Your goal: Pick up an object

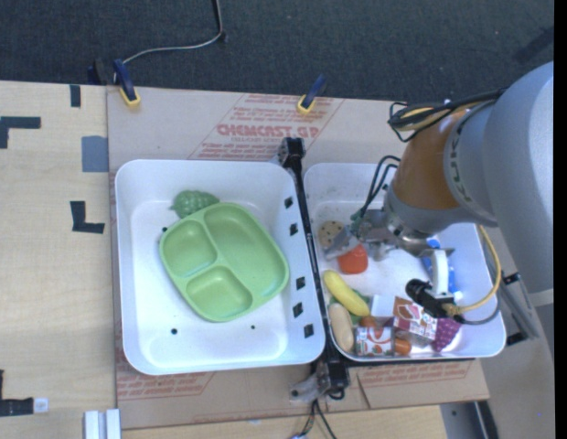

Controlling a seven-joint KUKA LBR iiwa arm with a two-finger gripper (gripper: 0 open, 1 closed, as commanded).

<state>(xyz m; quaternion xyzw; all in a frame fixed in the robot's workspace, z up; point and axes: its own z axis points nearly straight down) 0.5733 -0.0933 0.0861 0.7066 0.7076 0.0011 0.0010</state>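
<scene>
Reaching in from the right, the grey arm with its orange band hangs over the right white bin, and its gripper sits low among the clutter there; whether it is open or closed cannot be told, since the wrist hides that part.

Two shallow white bins lie side by side on a brown cardboard sheet printed with red lettering. The left white bin carries two things: one light green plastic tray with three compartments, lying at a slant, and one darker green leafy-looking piece touching the tray's upper left corner.

The right bin is crowded. Just beside the gripper, to its lower left, rests one small orange-red rounded object. Above and left of that lies one speckled brown cookie-like disc. Below the orange-red object, one yellow banana lies at a slant, and one pale tan oblong item touches its lower end. Along the bin's front wall sits one printed red and white packet, with one pink wrapped item near its right end. One blue and white tube-like object lies under the arm's wrist.

Two yellow clamps hold the cardboard's far edge.
</scene>
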